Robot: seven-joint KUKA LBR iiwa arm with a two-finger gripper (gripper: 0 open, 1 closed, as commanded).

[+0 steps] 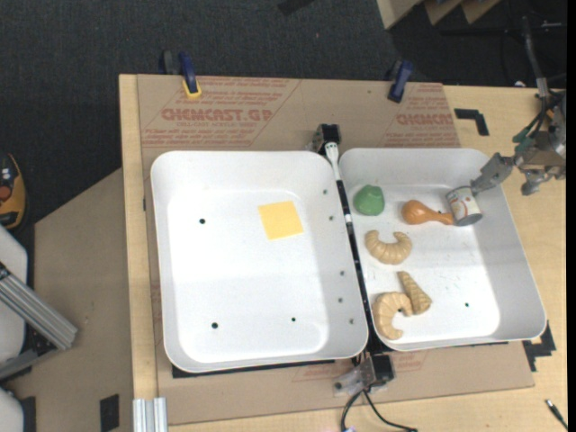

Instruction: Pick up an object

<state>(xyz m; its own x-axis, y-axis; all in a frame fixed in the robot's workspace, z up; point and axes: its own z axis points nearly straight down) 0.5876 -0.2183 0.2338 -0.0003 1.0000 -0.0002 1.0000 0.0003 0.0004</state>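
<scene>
The claw (468, 201), its grip state impossible to tell, hangs over the right bin's (504, 331) far right corner, just beside a small tin can (464, 207), an orange gourd-shaped toy (423, 212) lying lengthwise to its left.

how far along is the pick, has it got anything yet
Nothing is lifted yet. The gripper is low in the right bin, at the orange gourd, but no object shows between its fingers. The green piece, the croissants and the yellow square in the left bin lie untouched. Grasp and lift remain.
</scene>
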